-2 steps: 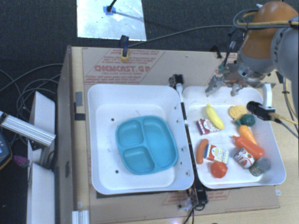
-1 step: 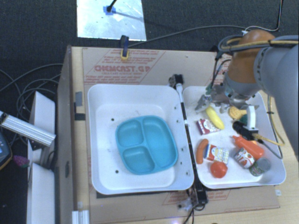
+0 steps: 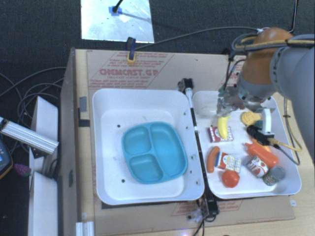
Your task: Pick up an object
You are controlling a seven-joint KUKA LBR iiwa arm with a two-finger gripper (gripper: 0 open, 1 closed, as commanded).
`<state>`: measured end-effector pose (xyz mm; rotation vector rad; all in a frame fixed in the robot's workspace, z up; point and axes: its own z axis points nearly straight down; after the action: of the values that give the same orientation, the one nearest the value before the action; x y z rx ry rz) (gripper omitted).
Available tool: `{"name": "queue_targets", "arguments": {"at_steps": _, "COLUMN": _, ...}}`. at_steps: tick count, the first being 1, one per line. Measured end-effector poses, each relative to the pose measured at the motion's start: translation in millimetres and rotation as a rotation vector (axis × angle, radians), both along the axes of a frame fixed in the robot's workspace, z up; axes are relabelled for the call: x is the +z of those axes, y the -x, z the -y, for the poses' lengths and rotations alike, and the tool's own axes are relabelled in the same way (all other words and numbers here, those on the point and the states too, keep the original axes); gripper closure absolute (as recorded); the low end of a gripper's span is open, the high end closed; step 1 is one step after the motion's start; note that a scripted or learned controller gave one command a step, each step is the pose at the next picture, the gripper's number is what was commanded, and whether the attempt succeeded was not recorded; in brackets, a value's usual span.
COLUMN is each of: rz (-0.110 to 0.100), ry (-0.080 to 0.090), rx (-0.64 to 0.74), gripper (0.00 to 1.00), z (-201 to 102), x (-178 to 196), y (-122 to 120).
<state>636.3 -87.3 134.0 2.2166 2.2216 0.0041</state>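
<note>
Camera view, starting at the counter's (image 3: 147,65) left side: the left bin (image 3: 106,107) holds a single blue divided plate (image 3: 154,151), lying flat and set toward that bin's near right corner. The right bin (image 3: 206,100) stands just beside it, their long rims meeting down the middle of the counter.

Along the right bin's left wall lies a sausage (image 3: 212,159), tilted. Farther back from it is a small red-and-white carton (image 3: 215,134), and the banana (image 3: 223,127) rests touching that carton's right side, running lengthwise toward the counter's far edge. The claw (image 3: 225,113) hangs right at the banana's far end; whether it is spread or pressed together, and whether it touches the fruit, cannot be told from this angle.

Right of the sausage lies a second carton (image 3: 230,162), with a red tomato (image 3: 230,178) just beside it at the bin's near rim. Farther right, a yellow waffle-like piece (image 3: 250,117) sits toward the far side. An orange bottle (image 3: 262,154) lies tilted on its side, a labelled can (image 3: 256,167) touches it, and a grey round thing (image 3: 275,173) occupies the near right corner.

The arm (image 3: 290,68) reaches in over the counter's far right corner.
</note>
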Motion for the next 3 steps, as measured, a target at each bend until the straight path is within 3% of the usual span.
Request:
{"name": "queue_targets", "arguments": {"at_steps": 1, "rz": 0.0, "ry": 0.0, "rx": 0.0, "gripper": 0.0, "z": 0.0, "x": -0.1, "y": 0.1}}
{"name": "queue_targets", "arguments": {"at_steps": 2, "rz": -0.005, "ry": 0.0, "rx": -0.001, "gripper": 0.0, "z": 0.3, "x": -50.4, "y": 21.3}}
{"name": "queue_targets", "arguments": {"at_steps": 3, "rz": -0.001, "ry": 0.0, "rx": 0.0, "gripper": 1.0, "z": 0.2, "x": -39.1, "y": 20.1}}
